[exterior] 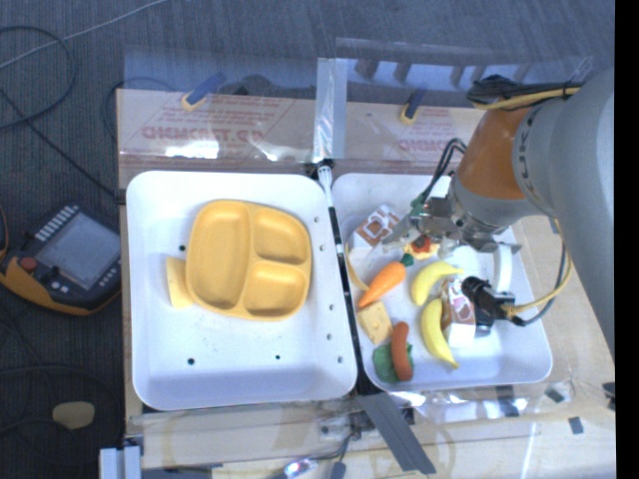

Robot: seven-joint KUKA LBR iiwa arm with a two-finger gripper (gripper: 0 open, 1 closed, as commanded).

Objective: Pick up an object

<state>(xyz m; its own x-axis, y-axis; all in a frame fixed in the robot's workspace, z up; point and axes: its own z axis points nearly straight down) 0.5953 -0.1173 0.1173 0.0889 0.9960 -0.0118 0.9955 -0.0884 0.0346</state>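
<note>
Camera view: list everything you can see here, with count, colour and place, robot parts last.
Bins: two, white, side by side on the bench.
Divided plate: one, yellow, left bin.
Yellow slab: one, tucked under the plate's left edge.
Carrot: one, orange, right bin, centre-left.
Bananas: two, yellow, right bin, centre.
Cheese wedge: one, pale yellow, below the carrot.
Red and green toy food: one, right bin, front.
Small box: one, white and brown, right bin, rear.
Teach pendant: one, grey and orange, on the floor at left.
Arm: one, grey with orange band, over the right bin.
</note>
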